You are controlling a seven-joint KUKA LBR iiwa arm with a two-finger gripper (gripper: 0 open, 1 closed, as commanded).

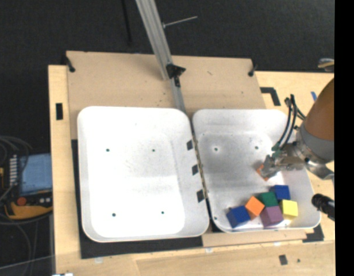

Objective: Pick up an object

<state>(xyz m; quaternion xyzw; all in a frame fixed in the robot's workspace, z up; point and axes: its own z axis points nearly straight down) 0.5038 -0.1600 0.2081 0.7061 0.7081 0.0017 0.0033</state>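
1. Just beside the gripper (273, 167), on the side toward the left bin, a small orange-red object (263, 172) is seen on the floor of the right bin (234, 137), touching or nearly touching the gripper's tip; which of the two cannot be told
2. Whether the gripper is released or clenched cannot be told, since its tip is blurred and too small; nothing is plainly seen between its parts
3. Below the gripper, toward the near wall of the right bin, a cluster of cubes is found: a blue cube (281, 191) nearest, then a green cube (269, 199), an orange cube (255, 206), a yellow cube (289, 209), a purple cube (272, 215) and a second blue cube (238, 215) farthest toward the left bin
4. Behind the gripper, the grey arm (318, 145) with its orange band (323, 114) is seen at the right
5. Well apart from the gripper, the left bin (134, 171) is seen beside the right bin
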